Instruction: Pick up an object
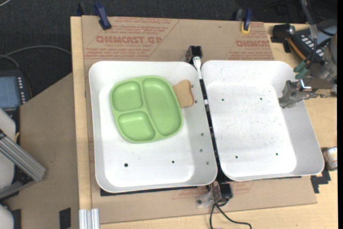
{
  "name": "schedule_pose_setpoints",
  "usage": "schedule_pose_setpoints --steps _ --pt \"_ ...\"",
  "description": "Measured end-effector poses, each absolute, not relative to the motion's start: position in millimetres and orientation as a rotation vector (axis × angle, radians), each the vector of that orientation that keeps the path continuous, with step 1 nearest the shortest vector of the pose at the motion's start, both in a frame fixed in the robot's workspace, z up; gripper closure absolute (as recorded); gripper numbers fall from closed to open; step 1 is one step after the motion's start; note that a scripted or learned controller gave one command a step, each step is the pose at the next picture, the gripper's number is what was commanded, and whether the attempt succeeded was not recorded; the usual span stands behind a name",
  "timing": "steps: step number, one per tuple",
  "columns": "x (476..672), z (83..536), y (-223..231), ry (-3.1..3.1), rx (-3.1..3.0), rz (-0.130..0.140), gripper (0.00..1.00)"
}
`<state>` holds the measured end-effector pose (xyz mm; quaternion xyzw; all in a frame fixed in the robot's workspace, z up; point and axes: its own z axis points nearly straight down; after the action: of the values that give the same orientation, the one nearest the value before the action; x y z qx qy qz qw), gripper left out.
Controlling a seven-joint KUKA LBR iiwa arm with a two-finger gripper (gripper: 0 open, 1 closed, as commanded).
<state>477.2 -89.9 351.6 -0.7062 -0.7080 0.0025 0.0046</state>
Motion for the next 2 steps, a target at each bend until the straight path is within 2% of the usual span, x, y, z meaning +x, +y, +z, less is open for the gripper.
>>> schedule_pose_setpoints --steps 1,2 --pt "507.1 415.5 -116.4 -2.227 -2.23 -0.007 1.0" --pt "477.4 333.2 -74.8 -2.218 -2.212 0.008 1.0"
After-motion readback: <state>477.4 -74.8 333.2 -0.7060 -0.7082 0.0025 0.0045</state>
